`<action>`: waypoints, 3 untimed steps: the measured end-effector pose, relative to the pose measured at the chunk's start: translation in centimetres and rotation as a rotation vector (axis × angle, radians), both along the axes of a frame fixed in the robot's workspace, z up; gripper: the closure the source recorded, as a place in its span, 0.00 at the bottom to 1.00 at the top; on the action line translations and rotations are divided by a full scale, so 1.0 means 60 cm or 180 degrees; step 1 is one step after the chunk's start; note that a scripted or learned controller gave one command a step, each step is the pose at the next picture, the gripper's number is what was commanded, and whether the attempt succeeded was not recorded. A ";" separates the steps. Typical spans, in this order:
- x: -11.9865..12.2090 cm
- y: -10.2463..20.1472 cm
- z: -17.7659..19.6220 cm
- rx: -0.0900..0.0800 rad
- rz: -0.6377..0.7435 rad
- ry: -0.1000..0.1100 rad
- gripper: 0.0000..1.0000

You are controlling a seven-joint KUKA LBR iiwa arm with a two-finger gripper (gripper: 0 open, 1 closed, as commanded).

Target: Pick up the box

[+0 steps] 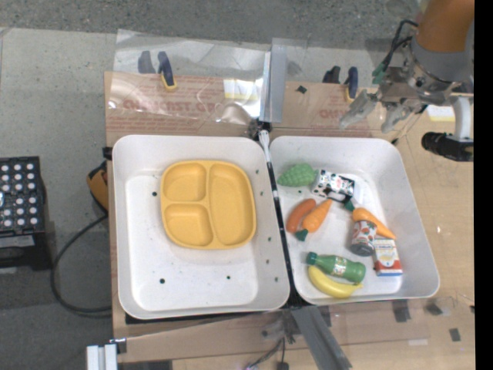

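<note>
Two box-like items lie in the right bin point(412, 199). A small red and white box point(387, 257) rests near the bin's right wall, next to a can point(360, 238). A black and white patterned carton point(333, 183) lies on its side nearer the bin's back. My gripper point(379, 114) hangs above the bench behind the right bin's back rim, well clear of both items. Its fingers point(356, 113) are spread open with nothing between them.
The right bin also holds a green leafy toy point(296, 176), two carrots point(308, 216), an orange piece point(372, 220), a green bottle point(337, 267) and a banana point(333, 284). A yellow divided plate point(208, 204) sits in the left bin point(139, 284). Clamps point(164, 69) grip the back board.
</note>
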State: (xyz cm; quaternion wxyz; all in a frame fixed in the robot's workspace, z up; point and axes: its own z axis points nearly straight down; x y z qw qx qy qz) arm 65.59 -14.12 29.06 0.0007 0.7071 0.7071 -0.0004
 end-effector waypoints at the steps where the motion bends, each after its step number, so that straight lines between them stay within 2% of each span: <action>1: -0.102 0.012 -0.120 -0.0001 0.0148 0.0007 0.00; 2: -0.272 -0.050 -0.285 0.0004 0.0171 0.0013 0.00; 3: -0.285 -0.131 -0.317 -0.0005 0.0019 -0.0048 0.00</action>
